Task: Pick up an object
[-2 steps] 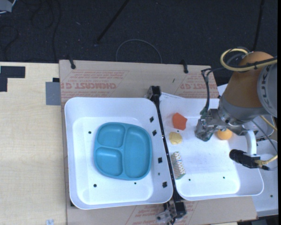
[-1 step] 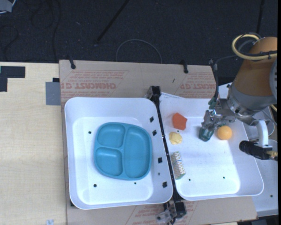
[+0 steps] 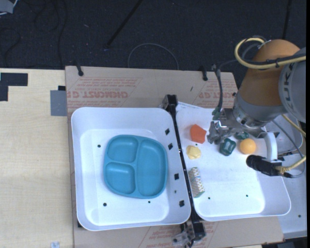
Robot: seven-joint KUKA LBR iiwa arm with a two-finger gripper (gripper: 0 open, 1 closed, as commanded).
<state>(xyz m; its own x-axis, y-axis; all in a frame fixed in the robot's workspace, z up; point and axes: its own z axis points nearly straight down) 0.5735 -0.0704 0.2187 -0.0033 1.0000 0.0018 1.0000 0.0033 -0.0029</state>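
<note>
My gripper (image 3: 217,134) hangs over the upper middle of the right bin (image 3: 279,203). A small dark teal object (image 3: 227,147) sits right under its lower edge; I cannot tell whether they touch. An orange ball (image 3: 247,146) lies just to the right of the teal object. An orange-red block (image 3: 198,133) rests to the left of the gripper, with a small yellow piece (image 3: 194,152) below it. Lower down, a silvery ridged cylinder (image 3: 196,182) lies close to the bin's left wall.
The left bin (image 3: 85,138) bears a blue divided plate (image 3: 135,165). A black divider bar (image 3: 179,159) runs between the two bins. The lower right floor of the right bin shows bare white.
</note>
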